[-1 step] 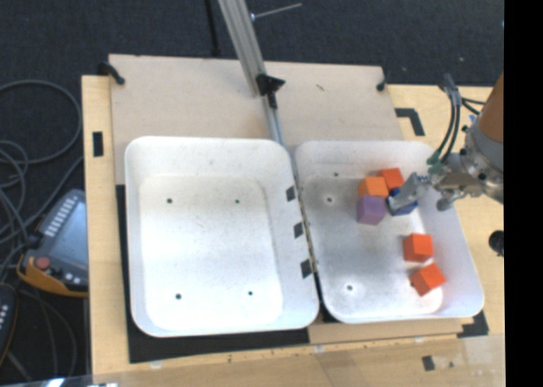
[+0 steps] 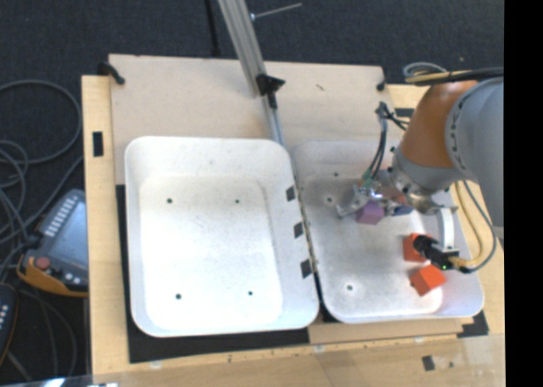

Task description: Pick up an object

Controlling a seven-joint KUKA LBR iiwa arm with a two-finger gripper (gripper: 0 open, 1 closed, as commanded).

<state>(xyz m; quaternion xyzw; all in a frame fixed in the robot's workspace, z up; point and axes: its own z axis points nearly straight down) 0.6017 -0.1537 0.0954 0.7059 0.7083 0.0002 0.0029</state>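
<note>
Claw [image 2: 361, 205] is down in the right bin [image 2: 339, 165], fingers closed on a small purple block [image 2: 370, 213]. Two orange blocks sit off to its right, one nearer [image 2: 413, 247], one further toward the bin's front [image 2: 426, 281].

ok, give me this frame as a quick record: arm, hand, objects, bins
arm: grey KUKA arm reaching in from the right, over the right bin
hand: hand low over the right bin, at the purple block
hand state: fingers too blurred to judge
objects: purple block mid-bin; two orange blocks nearer the bin's right side
left bin: left bin, white, shallow, dark dots on floor
</note>
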